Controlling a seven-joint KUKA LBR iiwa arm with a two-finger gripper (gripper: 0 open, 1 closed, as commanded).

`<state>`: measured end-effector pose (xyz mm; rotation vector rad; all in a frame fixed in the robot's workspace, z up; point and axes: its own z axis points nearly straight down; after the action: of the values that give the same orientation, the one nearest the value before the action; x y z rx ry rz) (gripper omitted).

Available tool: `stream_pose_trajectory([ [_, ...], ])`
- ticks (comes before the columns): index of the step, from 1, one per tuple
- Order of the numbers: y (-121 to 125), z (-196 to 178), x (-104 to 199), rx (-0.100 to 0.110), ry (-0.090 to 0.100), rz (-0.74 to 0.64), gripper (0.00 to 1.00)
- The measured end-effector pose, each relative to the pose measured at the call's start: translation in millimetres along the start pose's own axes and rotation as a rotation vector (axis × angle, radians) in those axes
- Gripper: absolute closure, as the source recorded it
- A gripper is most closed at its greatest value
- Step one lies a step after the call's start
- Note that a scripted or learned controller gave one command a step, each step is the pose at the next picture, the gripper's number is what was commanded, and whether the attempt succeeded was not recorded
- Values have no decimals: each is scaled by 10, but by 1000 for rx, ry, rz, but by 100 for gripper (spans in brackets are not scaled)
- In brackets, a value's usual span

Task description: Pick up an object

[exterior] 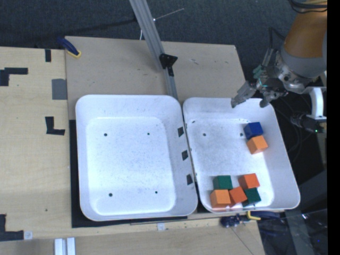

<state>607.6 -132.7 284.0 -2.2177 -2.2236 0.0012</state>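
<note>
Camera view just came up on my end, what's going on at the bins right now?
The arm's gripper hangs open over the far edge of the right bin, holding nothing. The blocks all lie in that bin: a blue block touching an orange block near the gripper, and a cluster of orange and green blocks at the near end. The left bin sits alongside.

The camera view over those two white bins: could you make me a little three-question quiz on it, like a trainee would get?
1. True or false: every block lies in the right bin.
2. Which block sits nearest the gripper? A green B blue C orange
3. Fill in: an orange block touches the blue block on its ___ side, toward the camera.

Key: 1 true. 2 B. 3 near.
</note>
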Motion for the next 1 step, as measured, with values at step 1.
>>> stream_pose_trajectory([
  [1,0,0,0,0,0,-1,0],
])
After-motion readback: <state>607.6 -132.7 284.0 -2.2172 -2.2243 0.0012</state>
